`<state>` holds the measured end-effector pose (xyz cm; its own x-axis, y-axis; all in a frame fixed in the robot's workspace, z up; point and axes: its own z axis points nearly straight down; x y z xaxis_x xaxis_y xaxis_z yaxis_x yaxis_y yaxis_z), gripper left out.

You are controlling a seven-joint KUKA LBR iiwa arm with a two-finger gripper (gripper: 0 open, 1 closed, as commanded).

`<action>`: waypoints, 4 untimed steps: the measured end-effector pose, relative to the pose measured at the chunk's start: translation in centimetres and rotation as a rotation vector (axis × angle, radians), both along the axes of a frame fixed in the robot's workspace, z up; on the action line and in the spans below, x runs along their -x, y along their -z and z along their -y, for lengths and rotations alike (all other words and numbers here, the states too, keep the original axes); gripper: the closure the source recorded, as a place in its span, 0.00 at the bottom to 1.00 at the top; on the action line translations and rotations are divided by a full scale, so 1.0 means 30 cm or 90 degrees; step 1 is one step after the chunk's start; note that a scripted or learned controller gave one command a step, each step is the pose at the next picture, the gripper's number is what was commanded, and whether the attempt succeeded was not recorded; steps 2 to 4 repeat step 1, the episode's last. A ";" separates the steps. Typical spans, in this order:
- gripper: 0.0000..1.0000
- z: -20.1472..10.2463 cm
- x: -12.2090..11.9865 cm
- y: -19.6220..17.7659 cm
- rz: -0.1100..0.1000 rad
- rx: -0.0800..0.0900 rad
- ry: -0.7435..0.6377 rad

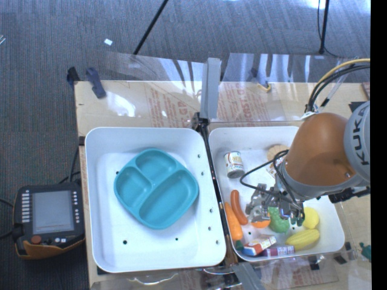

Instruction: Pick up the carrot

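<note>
The arm (323,153) is reaching in from the right and hanging low over the right bin (254,132), its orange band bulking over the bin's far right side. The gripper (266,205) is sitting just above the pile of toy food near the bin's front; whether it is open or closed I cannot tell, since the metal parts are blurring together over the clutter.

The carrot (233,223) is lying along the left wall of that bin, near the front, slanting with its green end toward the front edge. A sausage (238,206) is lying just beside it on the right. A can (234,164) is resting farther back. A green piece (279,220) and two yellow pieces (305,237) are crowding the front right corner, and a small tube (261,246) is lying at the front.

In the left bin (97,156) a blue plate (156,188) is sitting at a tilt. A pendant (48,219) is resting off the bench on the left.
</note>
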<state>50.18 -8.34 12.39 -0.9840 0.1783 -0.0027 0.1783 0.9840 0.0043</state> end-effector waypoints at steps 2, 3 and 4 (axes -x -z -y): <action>1.00 -0.002 -0.003 -0.030 0.001 0.000 -0.003; 1.00 -0.002 -0.003 -0.030 0.001 0.000 -0.003; 1.00 -0.002 -0.003 -0.030 0.001 0.000 -0.003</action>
